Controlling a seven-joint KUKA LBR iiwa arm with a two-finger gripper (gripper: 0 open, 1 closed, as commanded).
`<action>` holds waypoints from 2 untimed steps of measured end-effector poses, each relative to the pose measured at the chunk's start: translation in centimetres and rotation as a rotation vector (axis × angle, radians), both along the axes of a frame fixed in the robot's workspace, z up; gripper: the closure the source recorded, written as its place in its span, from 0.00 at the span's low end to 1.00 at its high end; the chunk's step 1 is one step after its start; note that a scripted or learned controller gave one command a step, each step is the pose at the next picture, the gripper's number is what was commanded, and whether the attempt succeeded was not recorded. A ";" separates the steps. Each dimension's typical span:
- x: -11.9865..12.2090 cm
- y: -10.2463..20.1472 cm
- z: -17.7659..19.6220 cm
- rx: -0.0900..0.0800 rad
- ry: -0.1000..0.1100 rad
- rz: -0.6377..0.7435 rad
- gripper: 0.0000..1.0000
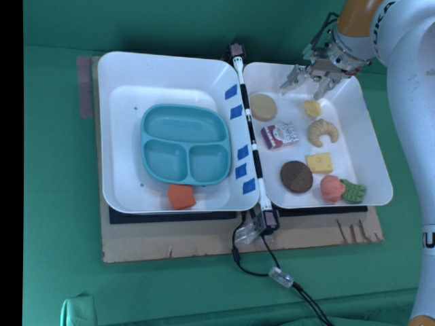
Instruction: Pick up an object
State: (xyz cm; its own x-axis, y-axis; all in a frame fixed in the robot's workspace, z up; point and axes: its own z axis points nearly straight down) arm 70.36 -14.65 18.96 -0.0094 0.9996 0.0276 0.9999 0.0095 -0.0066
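**Gripper poised over right bin's far end**

Plate (184,143) sits in the left bin (119,80), an orange piece (181,196) just beside its near rim. The right bin (377,175) holds scattered toy food, spaced for single picks. The gripper (307,82) hovers with fingers spread wide and empty, just above a small yellow piece (312,108), likely the target.

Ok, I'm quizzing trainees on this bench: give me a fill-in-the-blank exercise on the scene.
1. The teal divided plate lies in the ___ bin.
2. The croissant lies in the ___ bin.
3. The orange piece sits just outside the plate's ___ edge.
4. The pincer hovers over the ___ bin.

Missing: left; right; near; right
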 end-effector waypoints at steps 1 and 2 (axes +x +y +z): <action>-2.6 -0.3 -0.3 -0.031 -0.018 -0.015 0.00; -2.2 -0.8 1.7 -0.040 -0.036 -0.021 1.00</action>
State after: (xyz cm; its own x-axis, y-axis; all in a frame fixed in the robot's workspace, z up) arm 68.11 -15.40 20.62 0.0114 0.9999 -0.0121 0.9995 -0.0111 0.0289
